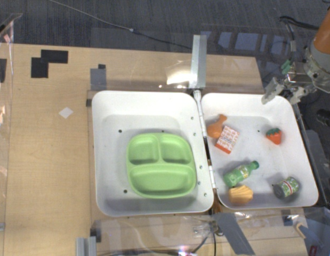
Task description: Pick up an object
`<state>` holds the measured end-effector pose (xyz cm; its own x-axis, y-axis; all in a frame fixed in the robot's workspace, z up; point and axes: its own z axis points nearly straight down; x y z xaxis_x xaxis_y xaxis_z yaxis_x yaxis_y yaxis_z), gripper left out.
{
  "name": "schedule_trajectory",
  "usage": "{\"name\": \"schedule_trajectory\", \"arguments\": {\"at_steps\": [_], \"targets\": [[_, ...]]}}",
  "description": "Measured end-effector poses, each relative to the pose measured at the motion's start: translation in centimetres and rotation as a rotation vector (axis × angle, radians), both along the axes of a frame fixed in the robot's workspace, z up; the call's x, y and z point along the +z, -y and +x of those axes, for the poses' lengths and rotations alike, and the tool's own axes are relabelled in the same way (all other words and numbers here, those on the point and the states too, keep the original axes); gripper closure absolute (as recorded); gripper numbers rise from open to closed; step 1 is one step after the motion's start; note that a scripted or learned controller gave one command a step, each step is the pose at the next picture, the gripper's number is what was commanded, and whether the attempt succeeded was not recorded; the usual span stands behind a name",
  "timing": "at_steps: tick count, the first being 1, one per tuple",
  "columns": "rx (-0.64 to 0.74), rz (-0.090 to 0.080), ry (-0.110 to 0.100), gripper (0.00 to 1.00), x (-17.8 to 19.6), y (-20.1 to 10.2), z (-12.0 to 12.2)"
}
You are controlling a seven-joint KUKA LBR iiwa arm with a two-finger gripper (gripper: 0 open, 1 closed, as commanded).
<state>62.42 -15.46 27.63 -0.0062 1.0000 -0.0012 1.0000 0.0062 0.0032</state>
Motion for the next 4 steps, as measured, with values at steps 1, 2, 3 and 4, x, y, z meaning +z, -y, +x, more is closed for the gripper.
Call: {"name": "schedule_trajectory", "arguments": {"at_steps": [1,2,3,4], "targets": [[0.006,-0.001,0.006,1.0,1.2,-0.1,0.2],[0.007,-0.001,0.005,0.0,1.2,-0.1,0.2],[-0.078,0.002,-0.002,0.0,-13.0,-6.4,-2.3],[0.12,0.0,0.003,0.0,-17.1,-4.6,3.2]]}}
